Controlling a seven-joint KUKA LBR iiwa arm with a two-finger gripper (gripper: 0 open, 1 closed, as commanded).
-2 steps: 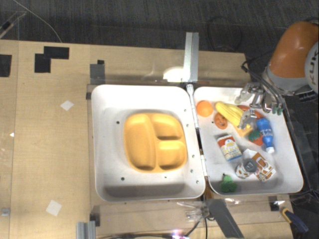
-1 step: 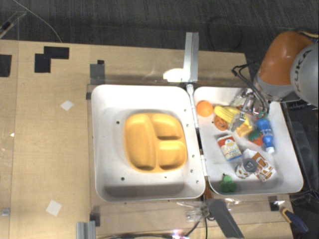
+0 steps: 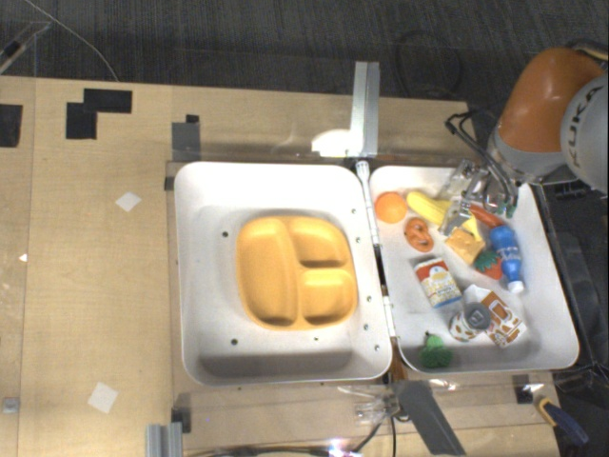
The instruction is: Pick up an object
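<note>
Two bins on the worktop, and nothing lifted yet.

Over the far end of the right bin [image 3: 561, 350] the jaws [image 3: 473, 201] hang just above the clutter, near a yellow banana [image 3: 425, 206] and an orange block [image 3: 463, 245]; from here I cannot tell whether they are spread or clenched, and no object sits visibly between them. Picking looks barely begun: the grasp and lift remain. A blue bottle [image 3: 506, 251], an orange ball [image 3: 389, 207] and a small labelled can [image 3: 437, 281] lie close by, writing too small to read. The left bin [image 3: 205, 350] holds a yellow divided tray [image 3: 295, 269].
</note>
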